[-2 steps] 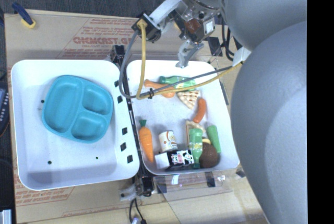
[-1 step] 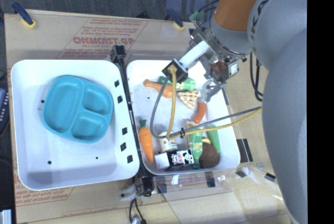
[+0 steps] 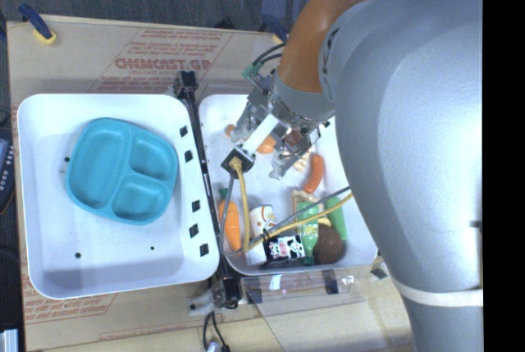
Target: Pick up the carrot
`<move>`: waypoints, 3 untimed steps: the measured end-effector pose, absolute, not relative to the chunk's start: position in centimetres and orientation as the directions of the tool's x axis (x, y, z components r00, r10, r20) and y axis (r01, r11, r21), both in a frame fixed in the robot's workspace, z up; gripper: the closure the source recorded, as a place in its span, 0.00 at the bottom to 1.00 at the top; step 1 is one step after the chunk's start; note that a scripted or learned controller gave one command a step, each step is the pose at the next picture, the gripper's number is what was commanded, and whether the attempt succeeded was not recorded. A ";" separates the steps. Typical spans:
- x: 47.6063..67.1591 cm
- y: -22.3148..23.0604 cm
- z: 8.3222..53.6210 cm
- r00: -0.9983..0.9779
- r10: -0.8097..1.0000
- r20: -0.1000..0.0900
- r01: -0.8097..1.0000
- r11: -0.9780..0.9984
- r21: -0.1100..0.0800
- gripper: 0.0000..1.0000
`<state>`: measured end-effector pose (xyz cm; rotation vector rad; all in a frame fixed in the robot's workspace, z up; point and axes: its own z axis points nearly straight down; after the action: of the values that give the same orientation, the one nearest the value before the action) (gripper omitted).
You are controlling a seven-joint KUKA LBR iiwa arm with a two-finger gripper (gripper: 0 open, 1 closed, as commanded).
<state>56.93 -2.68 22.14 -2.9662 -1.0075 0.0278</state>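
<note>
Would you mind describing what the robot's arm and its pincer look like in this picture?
The arm is a thick, smooth, rounded grey body with an orange band above the wrist. Thin dark cables loop beside the wrist. The pincer is a compact assembly of silver-grey metal and white parts with black fittings.

A blue divided plate (image 3: pixel 121 171) with 3 compartments lies in the left white bin (image 3: pixel 49 260). The right bin (image 3: pixel 215 114) holds a brown round thing (image 3: pixel 330 244), a black-and-white patterned block (image 3: pixel 284 249) and a sausage-like piece (image 3: pixel 313 173).
</note>
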 end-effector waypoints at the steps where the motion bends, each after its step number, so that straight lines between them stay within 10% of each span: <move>1: 61.1 -9.3 16.5 0.818 0.575 -0.013 0.575 -0.818 -0.010 0.00; 2: 59.4 -8.9 8.8 0.756 0.655 -0.011 0.655 -0.756 -0.012 0.00; 3: 59.5 -8.8 10.0 0.751 0.661 -0.010 0.660 -0.751 -0.016 1.00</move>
<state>59.54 -8.75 10.03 -2.9285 -1.1050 0.0231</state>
